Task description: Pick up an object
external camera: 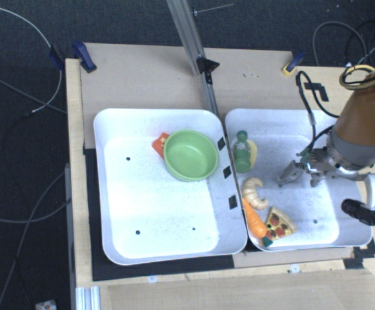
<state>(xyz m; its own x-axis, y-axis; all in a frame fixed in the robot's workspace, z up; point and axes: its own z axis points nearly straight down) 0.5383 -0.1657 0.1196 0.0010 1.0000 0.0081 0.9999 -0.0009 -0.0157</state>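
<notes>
Two shallow white bins are seen side by side on the desk point(142, 82): the left bin point(119, 237) carries a green bowl point(190, 155) with a small red-orange object point(159, 144) tucked against its left rim, while the right bin point(323, 234) carries a green bottle point(241, 151) lying over something yellow, a pale croissant-like toy point(253, 191), an orange carrot point(254, 222) and a toy pizza slice point(279, 223), all crowded against the bin's left wall. The gripper point(301, 170) is seen over the bare middle of the right bin, well apart from that cluster, and the jaws appear spread with nothing between them, though their exact gap is hard to judge from this slant. No object has yet been picked, so the task is judged to be at its approach stage. Several failures can be foreseen. If the jaws are lowered where they hang now, only the bin floor would be met and an empty closure would result. If the cluster is approached, the carrot, croissant and pizza slice lie touching or overlapping, so two items may be pinched at once, or one may be nudged aside and slip free. The bottle, being round and lying on its side, is likely to roll away from a finger. Because the items sit hard against the wall between the bins, a finger may be blocked by that wall, and a partial, shallow grip would probably be lost on lifting.
</notes>
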